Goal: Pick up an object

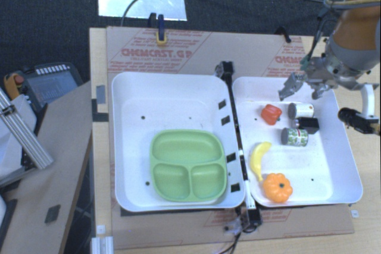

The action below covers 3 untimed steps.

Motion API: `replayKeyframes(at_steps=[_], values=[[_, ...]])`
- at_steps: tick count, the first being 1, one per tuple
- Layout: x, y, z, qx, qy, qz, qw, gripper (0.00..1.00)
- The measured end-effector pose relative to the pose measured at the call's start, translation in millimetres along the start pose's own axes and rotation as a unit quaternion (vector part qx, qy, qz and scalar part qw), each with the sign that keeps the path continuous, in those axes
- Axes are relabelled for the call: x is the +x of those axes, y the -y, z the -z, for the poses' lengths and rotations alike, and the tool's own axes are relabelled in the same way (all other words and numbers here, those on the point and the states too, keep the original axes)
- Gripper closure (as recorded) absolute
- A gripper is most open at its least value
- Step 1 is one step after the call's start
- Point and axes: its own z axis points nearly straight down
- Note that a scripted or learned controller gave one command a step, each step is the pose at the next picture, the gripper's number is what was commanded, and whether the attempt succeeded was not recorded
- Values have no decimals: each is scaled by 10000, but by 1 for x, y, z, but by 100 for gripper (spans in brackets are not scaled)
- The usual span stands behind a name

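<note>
The claw [304,87] hangs over the right bin's [345,187] far end, its two fingers spread wide and holding nothing. This looks like the approach step. Just below the claw lie a red pepper [271,114], a white-capped can [301,110] and a green can [294,137]; a banana [259,157] and small pumpkin [278,187] sit farther off. Next it must pick one, descend and close.
</note>
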Motion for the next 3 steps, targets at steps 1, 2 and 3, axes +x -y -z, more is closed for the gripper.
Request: replayKeyframes(at_steps=[1,2,3], values=[[0,-2,6,-54,8,10,10000,0],[1,-3,-35,-40,7,3,10000,0],[6,-9,-79,-38,6,14,10000,0]])
